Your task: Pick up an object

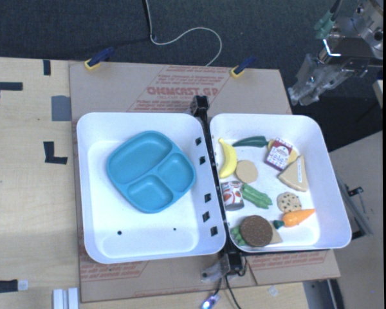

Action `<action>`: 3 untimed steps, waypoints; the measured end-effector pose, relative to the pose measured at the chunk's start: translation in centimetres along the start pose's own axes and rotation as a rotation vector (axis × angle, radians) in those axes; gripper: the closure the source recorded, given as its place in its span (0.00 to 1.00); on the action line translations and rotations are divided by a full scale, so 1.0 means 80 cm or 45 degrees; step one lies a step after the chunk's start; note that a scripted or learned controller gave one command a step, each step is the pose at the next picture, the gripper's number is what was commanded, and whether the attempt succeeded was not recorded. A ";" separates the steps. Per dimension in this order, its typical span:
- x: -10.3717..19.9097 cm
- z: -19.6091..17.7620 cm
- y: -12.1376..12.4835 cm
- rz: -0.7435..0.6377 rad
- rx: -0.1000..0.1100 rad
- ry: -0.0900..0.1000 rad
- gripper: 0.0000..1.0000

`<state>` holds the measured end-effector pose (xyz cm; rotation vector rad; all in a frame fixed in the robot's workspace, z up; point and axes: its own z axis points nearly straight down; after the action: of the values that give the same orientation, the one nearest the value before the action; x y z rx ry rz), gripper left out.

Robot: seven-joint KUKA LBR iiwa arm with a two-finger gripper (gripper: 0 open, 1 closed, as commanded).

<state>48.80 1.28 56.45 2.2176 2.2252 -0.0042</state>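
The right bin holds several toy foods: a yellow banana, a green chili, a red box, a pale cheese wedge, a round tan cracker, a small can, a green pea pod, a cookie, an orange carrot and a burger. My gripper hangs at the upper right, beyond the bin's far right corner and well apart from every item. Nothing is visible in it.
The left bin holds a blue three-compartment plate. Both bins rest on a cardboard sheet held by two clamps at its far edge. A white cable loops behind it.
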 end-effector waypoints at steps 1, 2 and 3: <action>0.000 -0.012 0.001 -0.001 0.001 -0.001 1.00; 0.001 -0.024 0.001 -0.002 0.002 -0.001 1.00; 0.001 -0.037 0.002 -0.003 0.002 -0.002 1.00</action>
<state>48.94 1.39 59.39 2.2148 2.2282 -0.0080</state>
